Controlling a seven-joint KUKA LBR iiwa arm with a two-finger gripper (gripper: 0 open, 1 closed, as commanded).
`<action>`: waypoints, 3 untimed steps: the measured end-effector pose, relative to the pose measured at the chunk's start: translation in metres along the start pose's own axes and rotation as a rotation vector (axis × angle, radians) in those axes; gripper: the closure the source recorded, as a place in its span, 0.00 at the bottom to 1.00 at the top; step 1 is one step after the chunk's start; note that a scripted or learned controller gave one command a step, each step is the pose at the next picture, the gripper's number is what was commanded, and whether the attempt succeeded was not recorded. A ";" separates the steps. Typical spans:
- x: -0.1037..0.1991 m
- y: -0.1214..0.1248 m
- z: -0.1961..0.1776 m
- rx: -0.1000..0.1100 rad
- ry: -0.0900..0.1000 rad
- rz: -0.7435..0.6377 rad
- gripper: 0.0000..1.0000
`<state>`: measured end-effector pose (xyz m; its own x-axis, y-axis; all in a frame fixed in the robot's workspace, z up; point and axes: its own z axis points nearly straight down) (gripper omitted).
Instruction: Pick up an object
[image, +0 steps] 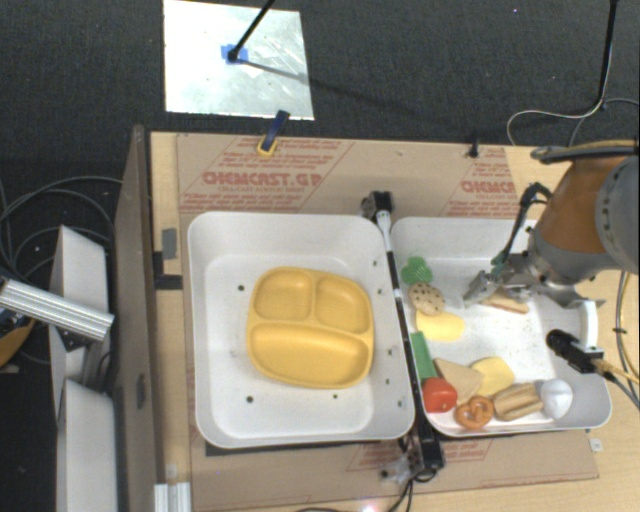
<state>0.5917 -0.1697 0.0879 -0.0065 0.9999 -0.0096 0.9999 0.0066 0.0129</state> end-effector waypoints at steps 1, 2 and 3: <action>-0.039 0.028 -0.003 -0.004 0.004 0.004 0.00; -0.037 -0.015 0.004 0.015 0.009 0.006 0.00; -0.036 0.075 0.003 0.006 0.008 -0.001 0.00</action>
<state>0.6668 -0.2051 0.0867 -0.0078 1.0000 -0.0018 0.9999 0.0078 0.0070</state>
